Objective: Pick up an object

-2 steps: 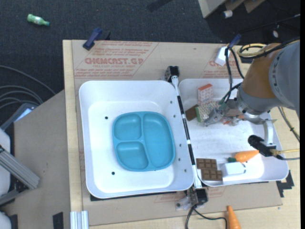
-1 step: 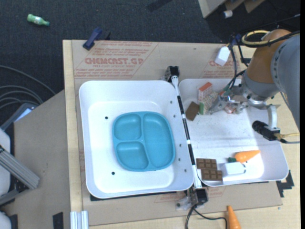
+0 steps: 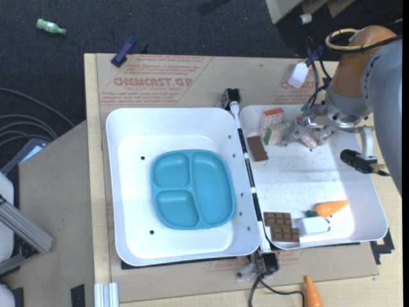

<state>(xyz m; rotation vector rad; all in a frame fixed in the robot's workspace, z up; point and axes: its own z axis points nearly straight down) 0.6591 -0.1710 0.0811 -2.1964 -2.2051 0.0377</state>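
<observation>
My gripper [image 3: 305, 133] is low over the far part of the right bin [image 3: 358, 190], under the grey arm with its orange band [image 3: 351, 75]. Just to its left stands a small red, white and green carton [image 3: 272, 124], close to the gripper. A brown flat piece [image 3: 257, 148] lies by the bin's left wall. Near the front of the bin lie a chocolate bar [image 3: 282, 228], a white block [image 3: 316, 226] and an orange carrot [image 3: 333, 207]. Something small and reddish shows right beneath the gripper, too blurred to name.
The left bin [image 3: 128, 171] holds a blue divided plate [image 3: 192, 188]. A black clamp [image 3: 231, 97] sits at the far end of the divider between the bins. Cables and a white tag [image 3: 298, 75] hang beside the arm.
</observation>
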